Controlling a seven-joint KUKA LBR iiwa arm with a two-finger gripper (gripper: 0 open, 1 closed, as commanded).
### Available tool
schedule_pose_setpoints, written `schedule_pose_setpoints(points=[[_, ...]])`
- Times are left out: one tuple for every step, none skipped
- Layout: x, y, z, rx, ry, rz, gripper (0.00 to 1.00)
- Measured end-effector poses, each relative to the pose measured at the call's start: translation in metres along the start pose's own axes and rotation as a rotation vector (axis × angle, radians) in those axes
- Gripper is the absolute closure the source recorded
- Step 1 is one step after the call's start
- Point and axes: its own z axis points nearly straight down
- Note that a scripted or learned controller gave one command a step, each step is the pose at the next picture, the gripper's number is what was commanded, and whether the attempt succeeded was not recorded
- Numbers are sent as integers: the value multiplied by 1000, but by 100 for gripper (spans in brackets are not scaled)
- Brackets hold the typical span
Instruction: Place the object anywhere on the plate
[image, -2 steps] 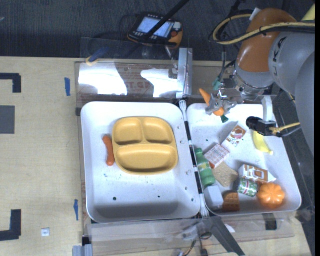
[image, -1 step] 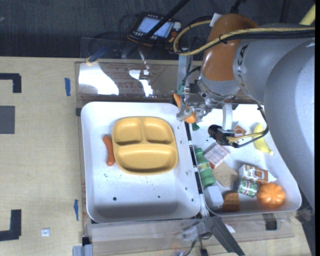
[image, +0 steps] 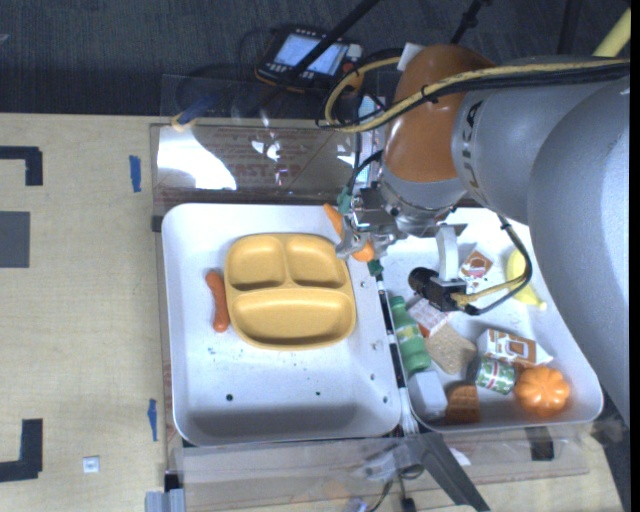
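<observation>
In the camera view, the metal two-finger pincer (image: 353, 240) hung over the seam between the two shallow white bins, and its fingers seemed clamped on a small orange carrot-like object (image: 365, 248) with a green end, though the grip was partly hidden. Just left of the pincer, the yellow three-compartment plastic plate (image: 290, 290) lay in the left bin (image: 270, 405). Farther left, touching the plate's edge, lay an orange sausage-shaped toy (image: 218, 300). Below and right of the pincer, the right bin (image: 585, 395) held mixed toy groceries, among them a small orange pumpkin (image: 543, 390).

No words or numbers are clear enough to read, not even on the little can (image: 493, 375) or the carton (image: 512, 347).
</observation>
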Motion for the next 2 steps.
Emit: schedule_pose_setpoints(points=[[19,5,-1,-5,-1,-262,100],[19,5,-1,-5,-1,-262,0]])
